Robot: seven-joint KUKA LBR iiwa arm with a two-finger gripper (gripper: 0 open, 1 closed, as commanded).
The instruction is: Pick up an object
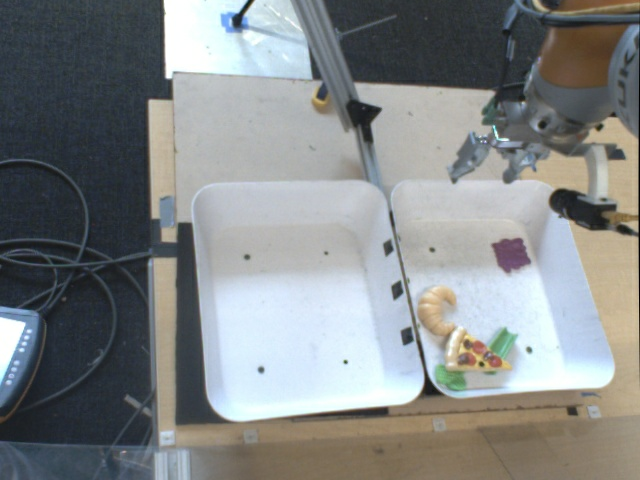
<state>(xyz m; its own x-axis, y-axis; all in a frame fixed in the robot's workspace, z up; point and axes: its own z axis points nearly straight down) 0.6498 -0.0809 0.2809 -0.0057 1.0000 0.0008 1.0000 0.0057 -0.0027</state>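
Lying nearest the front of the right white plastic bin (585,308) are the toys that can be picked. A toy pizza slice with red dots (478,354) is seen by the front wall, with a green leafy toy piece (497,346) touching it. Just behind them a tan toy croissant (437,308) is found, close to the wall between the two bins. Farther back, well apart from the others, a flat purple toy piece (511,255) is seen. The left white plastic bin (215,268) is next to it.

At the back, above the far rim of the right bin, the metal two-finger gripper (490,163) is held high. Its fingers are spread apart and nothing is held between them. The pick seems not yet begun. One toy must be chosen next, and the gripper must be brought down over it. The purple piece looks easiest, since nothing is beside it. The pizza and the green piece could be nudged together. A slanted grey metal pole (335,58) is seen behind the bins, away from the toys.
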